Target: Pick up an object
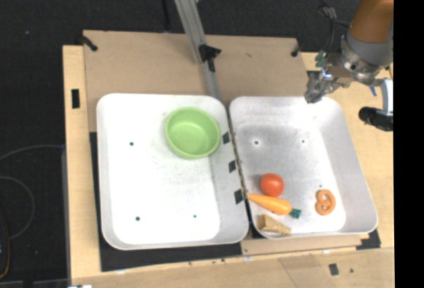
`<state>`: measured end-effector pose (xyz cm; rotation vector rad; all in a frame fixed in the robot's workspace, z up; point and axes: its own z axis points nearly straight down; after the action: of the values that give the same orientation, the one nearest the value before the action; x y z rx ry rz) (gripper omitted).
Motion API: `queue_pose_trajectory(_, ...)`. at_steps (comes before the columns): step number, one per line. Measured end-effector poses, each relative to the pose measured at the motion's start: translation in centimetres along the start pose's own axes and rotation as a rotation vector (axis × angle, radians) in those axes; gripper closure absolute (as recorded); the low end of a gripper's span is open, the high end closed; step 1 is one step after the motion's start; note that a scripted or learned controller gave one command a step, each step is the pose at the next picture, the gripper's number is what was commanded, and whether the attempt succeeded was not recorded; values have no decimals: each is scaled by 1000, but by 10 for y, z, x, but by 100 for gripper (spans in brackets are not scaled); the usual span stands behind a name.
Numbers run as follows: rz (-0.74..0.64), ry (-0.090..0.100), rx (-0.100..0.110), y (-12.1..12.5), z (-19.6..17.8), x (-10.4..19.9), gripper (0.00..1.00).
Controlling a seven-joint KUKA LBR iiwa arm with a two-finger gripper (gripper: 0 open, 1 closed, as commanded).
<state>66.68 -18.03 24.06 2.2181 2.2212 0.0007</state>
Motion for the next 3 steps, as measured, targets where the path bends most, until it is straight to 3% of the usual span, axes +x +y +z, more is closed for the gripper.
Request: queue_pose_trajectory(3,-5,2,0,4,4,143,100)
